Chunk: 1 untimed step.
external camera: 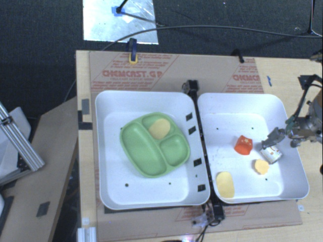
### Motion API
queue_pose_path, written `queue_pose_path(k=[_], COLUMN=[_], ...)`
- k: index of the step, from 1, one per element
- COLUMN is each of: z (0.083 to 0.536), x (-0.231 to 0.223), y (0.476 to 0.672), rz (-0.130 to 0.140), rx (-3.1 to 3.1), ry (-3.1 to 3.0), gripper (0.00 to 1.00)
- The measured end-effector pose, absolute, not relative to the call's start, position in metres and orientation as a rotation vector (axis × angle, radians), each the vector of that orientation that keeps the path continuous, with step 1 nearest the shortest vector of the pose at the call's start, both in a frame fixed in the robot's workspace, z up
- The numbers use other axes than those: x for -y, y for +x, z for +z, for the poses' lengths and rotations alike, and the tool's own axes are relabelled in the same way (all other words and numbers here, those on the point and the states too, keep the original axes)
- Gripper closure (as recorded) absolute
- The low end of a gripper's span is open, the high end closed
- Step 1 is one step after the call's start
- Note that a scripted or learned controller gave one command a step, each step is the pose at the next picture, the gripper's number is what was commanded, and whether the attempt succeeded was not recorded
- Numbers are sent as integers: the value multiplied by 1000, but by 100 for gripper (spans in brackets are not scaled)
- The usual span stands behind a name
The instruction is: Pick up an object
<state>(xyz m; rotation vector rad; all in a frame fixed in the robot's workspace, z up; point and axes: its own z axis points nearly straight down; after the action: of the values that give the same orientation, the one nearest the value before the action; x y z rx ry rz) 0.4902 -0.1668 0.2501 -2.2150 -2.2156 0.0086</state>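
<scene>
My gripper [273, 144] reaches into the right bin [237, 110] from the right and sits low near the bin's right wall. A small white and grey piece [272, 155] lies right at its tip; whether it is held cannot be made out. A red object [244, 144] sits just left of the gripper. Just below the gripper lies a small yellow chunk [261, 166]. A yellow oval object [225, 184] rests near the bin's front edge.
The left bin [116, 185] holds a green divided plate [146, 155] with a yellow object [160, 128] in its upper compartment. A black divider [198, 135] runs between the bins. Cables cross the dark floor behind the bench.
</scene>
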Motion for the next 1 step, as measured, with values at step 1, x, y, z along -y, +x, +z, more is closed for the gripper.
queue_pose_path(k=[1], z=[256], x=[166], y=[493], rz=[-1], rx=[2227], ry=[-2218], gripper=[0])
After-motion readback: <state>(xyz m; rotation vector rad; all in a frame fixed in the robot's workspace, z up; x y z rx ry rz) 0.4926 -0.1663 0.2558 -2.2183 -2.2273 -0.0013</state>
